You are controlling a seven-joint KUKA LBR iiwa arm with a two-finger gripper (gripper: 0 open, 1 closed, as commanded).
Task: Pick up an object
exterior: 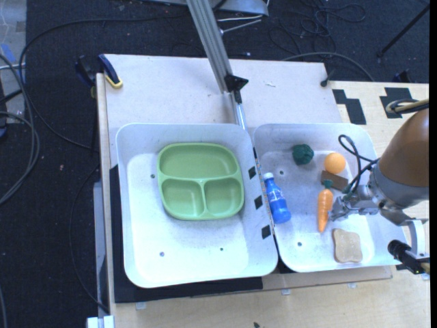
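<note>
- Arm (410, 159) enters from the right, its rounded orange band sitting over the right edge of the right bin (290, 255).
- Gripper (341, 209) is low inside the right bin, just right of the carrot (323, 210) and pointing toward it.
- Fingers: small and dark against the bin floor; I cannot tell whether they are apart or together, nor whether they touch the carrot. Nothing is visibly held between them.
- Carrot lies roughly lengthwise toward the camera, orange, in the middle of the right bin.
- Brown block (335, 180) sits just above the carrot, touching or nearly touching the orange ball (334, 162) behind it.
- Green lumpy ball (303, 154) rests toward the back of the right bin, apart from the others.
- Blue bottle (276, 198) with a white cap lies along the left wall of the right bin, beside the divide between the bins.
- Bread slice (347, 245), tan, lies flat near the front of the right bin, just below the gripper.
- Black cable (349, 149) loops from the wrist over the back of the right bin.
- Left bin (136, 251) holds a green divided plate (201, 181), three compartments, lying flat in its middle.
- Both bins sit side by side on the pale tabletop (171, 87).
</note>
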